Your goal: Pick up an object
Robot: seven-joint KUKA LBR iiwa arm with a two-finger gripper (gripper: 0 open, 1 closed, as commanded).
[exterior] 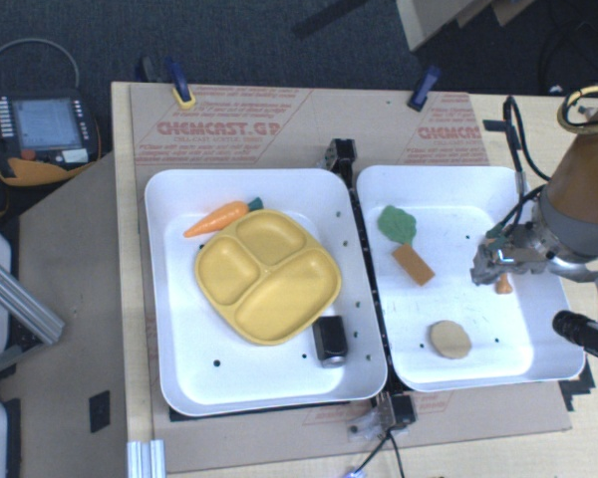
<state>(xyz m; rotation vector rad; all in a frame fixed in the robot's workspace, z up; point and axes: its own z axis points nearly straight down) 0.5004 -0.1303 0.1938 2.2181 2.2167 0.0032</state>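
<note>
Orange piece (pixel 503 286) under your hand (pixel 493 267) in the right bin (pixel 458 371) is mostly hidden, so you cannot tell its direction or the hand's opening.

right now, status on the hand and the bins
Hand low over the right bin, small orange piece at its tip. Broccoli, brown block, tan round lie apart. Nothing blocking.
</note>
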